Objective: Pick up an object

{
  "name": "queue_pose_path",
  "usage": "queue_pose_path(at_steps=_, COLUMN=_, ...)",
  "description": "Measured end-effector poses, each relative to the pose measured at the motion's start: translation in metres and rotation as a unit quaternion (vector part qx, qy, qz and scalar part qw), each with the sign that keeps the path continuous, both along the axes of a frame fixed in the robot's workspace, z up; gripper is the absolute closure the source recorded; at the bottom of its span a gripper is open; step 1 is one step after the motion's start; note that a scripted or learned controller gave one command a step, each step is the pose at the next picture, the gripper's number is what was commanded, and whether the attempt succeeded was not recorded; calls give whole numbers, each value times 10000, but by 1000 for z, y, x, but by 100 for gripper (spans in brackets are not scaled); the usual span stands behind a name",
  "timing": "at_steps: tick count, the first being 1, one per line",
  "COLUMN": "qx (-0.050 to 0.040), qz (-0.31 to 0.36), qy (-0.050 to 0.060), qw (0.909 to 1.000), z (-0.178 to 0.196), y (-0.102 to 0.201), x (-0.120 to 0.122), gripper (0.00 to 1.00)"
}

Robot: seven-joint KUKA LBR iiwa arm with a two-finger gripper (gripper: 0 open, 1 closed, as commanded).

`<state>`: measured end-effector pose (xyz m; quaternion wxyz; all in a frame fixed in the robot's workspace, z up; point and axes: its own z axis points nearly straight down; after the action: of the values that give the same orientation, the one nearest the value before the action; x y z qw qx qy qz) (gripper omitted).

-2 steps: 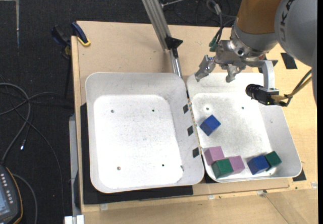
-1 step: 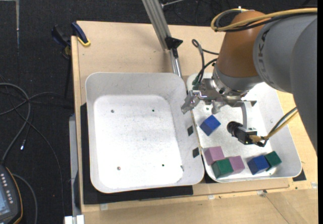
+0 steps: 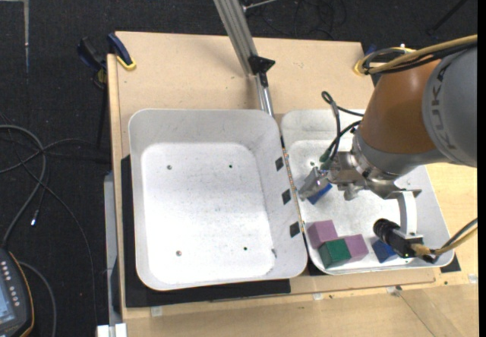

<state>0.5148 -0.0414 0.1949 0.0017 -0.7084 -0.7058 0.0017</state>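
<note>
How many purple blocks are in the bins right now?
2, both in the right bin: one purple block just above the green block in the view, a second purple block at its right. The arm covers part of that bin, so more may be hidden.

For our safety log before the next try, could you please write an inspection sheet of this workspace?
Surface: wooden bench bearing a left bin and a right bin, side by side.
Job's things: in the right bin, purple block, green block, second purple block, blue piece; second blue piece beside the pincer.
Clutter: nothing seen.
Grippers: pincer low over the right bin.
Cables: black cables on the floor at left; yellow cable over the arm.
Surroundings: dark floor, metal pole, clamp at a bench corner.
</note>
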Motion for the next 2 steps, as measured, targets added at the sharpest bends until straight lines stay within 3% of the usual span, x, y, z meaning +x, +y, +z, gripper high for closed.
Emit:
queue_pose_path(at_steps=1, qx=-27, qz=-16, qy=-35, qw=10000, z=-6, y=-115, x=23, gripper=0)
queue_pose_path(at_steps=2, qx=15, qz=46, qy=1, qw=10000, z=-55, y=-62, x=15, gripper=0)
